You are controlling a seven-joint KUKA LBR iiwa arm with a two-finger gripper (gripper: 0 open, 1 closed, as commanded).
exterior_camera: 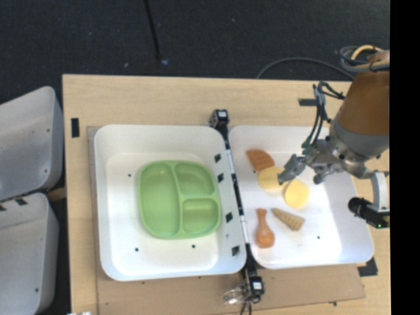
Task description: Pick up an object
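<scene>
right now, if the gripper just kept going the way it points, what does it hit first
Most likely the pale yellow round piece, which lies right at the tip of the gripper in the right bin. The second yellow piece sits just beside that line. Height above them is unclear from this slanted view.

Five small food-shaped pieces lie loose in the right bin [341,241], all toward its left half; an orange-brown slab like a slice of toast [260,158] lies flat nearest the far wall; just below it a pale yellow round piece [268,179] rests on the floor, close beside a second, brighter yellow round piece [296,193] to its right, the two nearly touching; nearer the camera a tan cone [289,219] lies on its side, tip pointing left; left of that an orange drumstick-shaped piece [263,230] lies lengthwise, its bulbous end toward the near wall.
</scene>
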